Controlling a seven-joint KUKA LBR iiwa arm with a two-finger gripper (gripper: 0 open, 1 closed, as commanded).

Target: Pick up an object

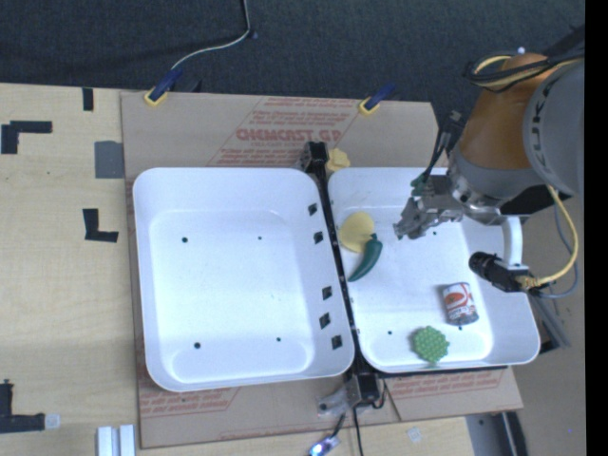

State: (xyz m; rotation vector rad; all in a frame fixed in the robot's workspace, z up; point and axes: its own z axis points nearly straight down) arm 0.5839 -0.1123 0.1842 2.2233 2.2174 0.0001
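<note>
The end effector point(415, 218) hangs over the right bin point(494, 350) toward its upper middle, with nothing visibly between its tips; its dark shape is too small and blurred to tell whether it is spread or closed. At about eight o'clock from it, close by, a pale yellow object point(355, 230) touches a green pepper-shaped object point(367, 257), both beside the divider between the bins. Toward five o'clock lies a red-and-white can point(459, 303), and below that a green round studded object point(430, 344) near the bin's lower rim. The left bin point(152, 255) sits at nine o'clock. Both bins rest on cardboard point(285, 126) over the pale wooden bench point(57, 283); dark carpet point(114, 17) lies at twelve o'clock.
</note>
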